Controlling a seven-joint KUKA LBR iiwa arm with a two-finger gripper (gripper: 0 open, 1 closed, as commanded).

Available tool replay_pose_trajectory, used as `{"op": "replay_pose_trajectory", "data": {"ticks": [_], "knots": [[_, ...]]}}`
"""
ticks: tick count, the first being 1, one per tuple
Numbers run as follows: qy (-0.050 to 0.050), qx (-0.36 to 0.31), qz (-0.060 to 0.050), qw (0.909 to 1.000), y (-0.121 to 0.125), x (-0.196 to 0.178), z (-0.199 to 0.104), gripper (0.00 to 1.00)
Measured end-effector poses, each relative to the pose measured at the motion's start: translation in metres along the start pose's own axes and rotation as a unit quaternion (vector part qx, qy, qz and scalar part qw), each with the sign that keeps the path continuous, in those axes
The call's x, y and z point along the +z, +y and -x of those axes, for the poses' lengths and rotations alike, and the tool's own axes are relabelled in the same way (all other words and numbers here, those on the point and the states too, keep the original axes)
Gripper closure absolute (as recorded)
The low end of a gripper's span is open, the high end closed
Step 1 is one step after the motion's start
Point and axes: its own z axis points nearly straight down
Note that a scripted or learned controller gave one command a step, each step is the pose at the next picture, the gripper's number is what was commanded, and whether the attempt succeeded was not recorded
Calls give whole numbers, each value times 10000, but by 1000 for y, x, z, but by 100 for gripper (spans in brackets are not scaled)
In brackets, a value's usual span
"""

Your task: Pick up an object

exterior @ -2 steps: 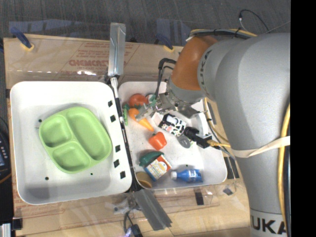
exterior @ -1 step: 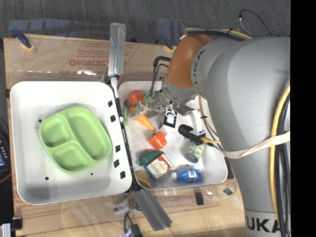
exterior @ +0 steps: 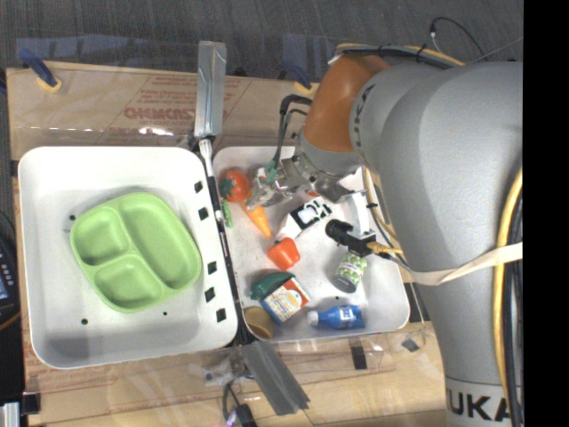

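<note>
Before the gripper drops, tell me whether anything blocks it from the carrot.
Nothing visible does. The gripper sits in the right bin just above the carrot, with only bare bin floor between them. The tomato lies close on the carrot's left.

Two bins sit side by side on the counter (exterior: 107,92). The left bin (exterior: 53,327) holds a divided plate (exterior: 135,252) near its middle. The right bin (exterior: 391,314) holds the small things: a tomato (exterior: 235,185) at its far left corner, a carrot (exterior: 258,219) just before it, a pepper (exterior: 284,253) nearer the middle, a carton (exterior: 281,299) and a bottle (exterior: 338,317) along the near wall, and a jar (exterior: 349,272) to the right. The arm (exterior: 444,167) reaches over from the right, its pincer (exterior: 277,181) down beside the tomato and carrot.
</note>
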Motion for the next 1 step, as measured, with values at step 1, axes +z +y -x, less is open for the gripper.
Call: {"op": "replay_pose_trajectory", "data": {"ticks": [1], "knots": [[7, 557, -1, 9984, 35, -84, -53, 100]]}}
